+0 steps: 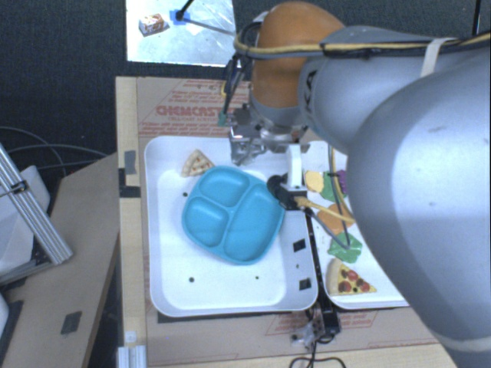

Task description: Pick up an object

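Plate, blue and three-welled, lies flat in the left bin, filling its middle and tilted toward 5 o'clock. It is the likeliest target, though a pizza slice sits near it at 11 o'clock. The gripper hangs at the plate's 12 o'clock, just past its far rim, close to the bin floor. Whether it is wide or narrow I cannot tell, and nothing shows in its grasp. A flat plate offers only its rim, so, as I judge it, the grasp should straddle that edge squarely, not press on the wells. The right bin at 3 o'clock holds more toy food.
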Robot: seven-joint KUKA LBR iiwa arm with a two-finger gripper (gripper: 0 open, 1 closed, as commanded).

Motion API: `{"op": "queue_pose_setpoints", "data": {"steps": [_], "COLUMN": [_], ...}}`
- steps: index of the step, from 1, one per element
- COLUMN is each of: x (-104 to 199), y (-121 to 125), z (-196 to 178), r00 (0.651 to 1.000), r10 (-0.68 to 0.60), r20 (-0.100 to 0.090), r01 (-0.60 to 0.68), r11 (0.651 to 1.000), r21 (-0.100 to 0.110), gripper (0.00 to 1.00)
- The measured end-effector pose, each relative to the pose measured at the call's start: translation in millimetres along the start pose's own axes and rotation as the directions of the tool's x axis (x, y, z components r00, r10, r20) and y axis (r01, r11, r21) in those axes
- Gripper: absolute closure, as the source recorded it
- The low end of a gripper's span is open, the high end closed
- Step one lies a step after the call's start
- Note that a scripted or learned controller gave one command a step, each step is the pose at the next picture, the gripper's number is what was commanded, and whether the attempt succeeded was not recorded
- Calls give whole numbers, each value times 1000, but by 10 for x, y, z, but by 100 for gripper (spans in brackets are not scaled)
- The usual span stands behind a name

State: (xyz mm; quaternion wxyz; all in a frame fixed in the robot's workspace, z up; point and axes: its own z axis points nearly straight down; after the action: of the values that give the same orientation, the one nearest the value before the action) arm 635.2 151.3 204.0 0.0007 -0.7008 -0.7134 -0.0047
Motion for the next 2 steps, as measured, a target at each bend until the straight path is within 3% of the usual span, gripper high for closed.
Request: {"op": "queue_pose_setpoints", "data": {"steps": [2], "x": [-104], "y": [13], "z": [-211], "r00": [1000], "r10": [3], "r20": [6], "r01": [-3], "r11": [1000], "r21": [0], "gripper": [100]}}
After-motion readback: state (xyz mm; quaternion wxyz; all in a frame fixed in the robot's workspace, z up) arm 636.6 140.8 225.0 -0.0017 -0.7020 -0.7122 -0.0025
